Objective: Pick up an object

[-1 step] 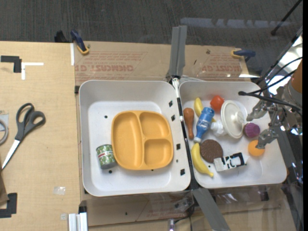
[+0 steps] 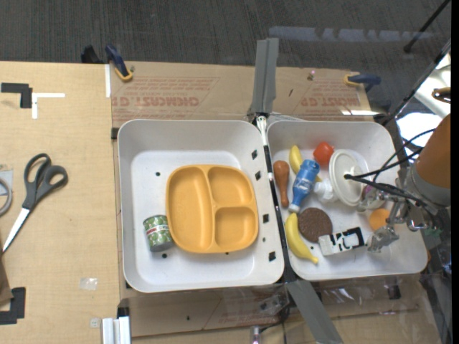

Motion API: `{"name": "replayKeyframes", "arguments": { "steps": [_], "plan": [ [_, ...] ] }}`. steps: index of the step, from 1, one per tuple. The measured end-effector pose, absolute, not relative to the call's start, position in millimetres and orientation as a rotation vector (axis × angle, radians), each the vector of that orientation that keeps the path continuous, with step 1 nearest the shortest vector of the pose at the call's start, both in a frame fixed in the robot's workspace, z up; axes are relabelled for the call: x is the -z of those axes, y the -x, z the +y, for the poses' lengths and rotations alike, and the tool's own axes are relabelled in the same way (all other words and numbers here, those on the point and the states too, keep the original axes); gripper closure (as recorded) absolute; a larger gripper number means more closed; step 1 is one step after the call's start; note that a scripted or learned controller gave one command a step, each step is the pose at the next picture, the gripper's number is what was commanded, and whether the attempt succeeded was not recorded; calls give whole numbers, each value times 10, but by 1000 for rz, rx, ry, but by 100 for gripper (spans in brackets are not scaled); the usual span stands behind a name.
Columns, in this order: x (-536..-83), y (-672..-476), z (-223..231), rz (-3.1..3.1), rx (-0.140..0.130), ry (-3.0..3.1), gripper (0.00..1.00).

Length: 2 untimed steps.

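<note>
Objects for picking crowd the right bin (image 2: 401, 262): bananas (image 2: 299, 239), blue bottle (image 2: 305, 180), brown disc (image 2: 315, 223). At your frame's right edge the arm bends low, gripper (image 2: 384, 233) fingers slightly apart over the bin's lower right, holding nothing

Arm (image 2: 439, 165) cut off at right edge; orange object (image 2: 379, 217) partly hidden.

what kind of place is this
Probably a robot grasping test bench in a lab: two white bins clamped side by side on cardboard, toy bananas and an orange divided plate as pick objects, and the arm's gripper reaching in.
</note>
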<state>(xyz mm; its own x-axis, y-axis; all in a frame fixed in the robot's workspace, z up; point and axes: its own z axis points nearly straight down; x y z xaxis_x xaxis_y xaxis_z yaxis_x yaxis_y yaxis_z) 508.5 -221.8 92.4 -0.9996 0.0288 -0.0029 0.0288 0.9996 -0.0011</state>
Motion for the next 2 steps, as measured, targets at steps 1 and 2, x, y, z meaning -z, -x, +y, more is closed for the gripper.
{"name": "replayKeyframes", "arguments": {
  "steps": [1,2],
  "plan": [
    [-931,-5552,-1086,3121,-1,-328,0],
    [-1153,-5865,-2223,3041,2,-760,0]
  ]
}}
